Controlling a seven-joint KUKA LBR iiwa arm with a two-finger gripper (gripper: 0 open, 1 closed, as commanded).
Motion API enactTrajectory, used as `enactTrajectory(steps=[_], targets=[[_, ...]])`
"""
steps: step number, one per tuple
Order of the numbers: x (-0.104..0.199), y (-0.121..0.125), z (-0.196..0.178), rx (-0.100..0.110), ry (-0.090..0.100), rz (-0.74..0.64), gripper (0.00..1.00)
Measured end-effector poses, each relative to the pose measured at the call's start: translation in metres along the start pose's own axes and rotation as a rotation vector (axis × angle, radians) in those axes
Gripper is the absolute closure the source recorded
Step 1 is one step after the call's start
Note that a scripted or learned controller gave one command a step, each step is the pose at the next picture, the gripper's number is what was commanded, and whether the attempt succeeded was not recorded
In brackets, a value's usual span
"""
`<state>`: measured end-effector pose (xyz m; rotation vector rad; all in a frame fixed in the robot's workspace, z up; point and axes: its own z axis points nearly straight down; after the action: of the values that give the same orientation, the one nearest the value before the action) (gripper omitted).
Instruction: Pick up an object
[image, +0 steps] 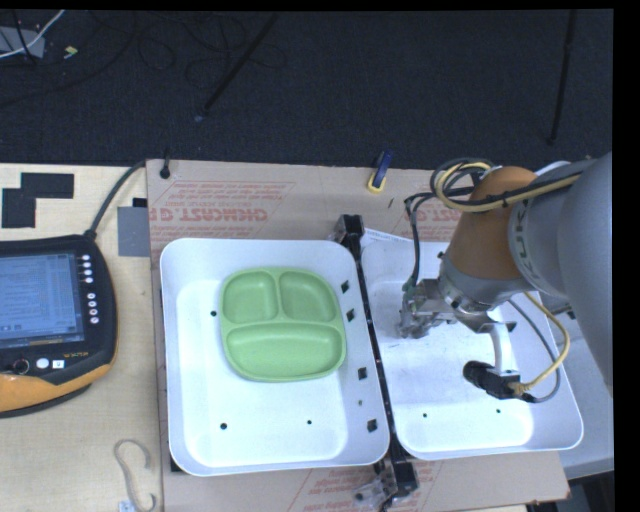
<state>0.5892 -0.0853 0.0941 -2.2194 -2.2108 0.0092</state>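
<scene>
A green divided plate (282, 325) lies flat in the left bin (190, 400), a little above its middle. My gripper (413, 320) hangs low over the left part of the right bin (470, 430), close to the divider between the bins. It is a bin's half-width to the right of the plate and not touching it. The orange band (487, 235) and grey wrist stand above the gripper and hide the bin floor beneath them. A black cable end (490, 378) hangs from the arm over the right bin.
Both bins rest on a cardboard sheet (250, 205). A teach pendant (45, 310) lies on the bench at the left. A blue and yellow clip (379, 172) sits at the cardboard's far edge, and a metal hook (135, 470) lies at the front left.
</scene>
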Motion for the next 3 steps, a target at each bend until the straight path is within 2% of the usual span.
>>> enactTrajectory(steps=[1,3], targets=[[0.004,0.006,-0.044,-0.008,-0.001,-0.005,1.0],[-0.003,-0.001,-0.134,-0.009,-0.002,-0.005,1.0]])
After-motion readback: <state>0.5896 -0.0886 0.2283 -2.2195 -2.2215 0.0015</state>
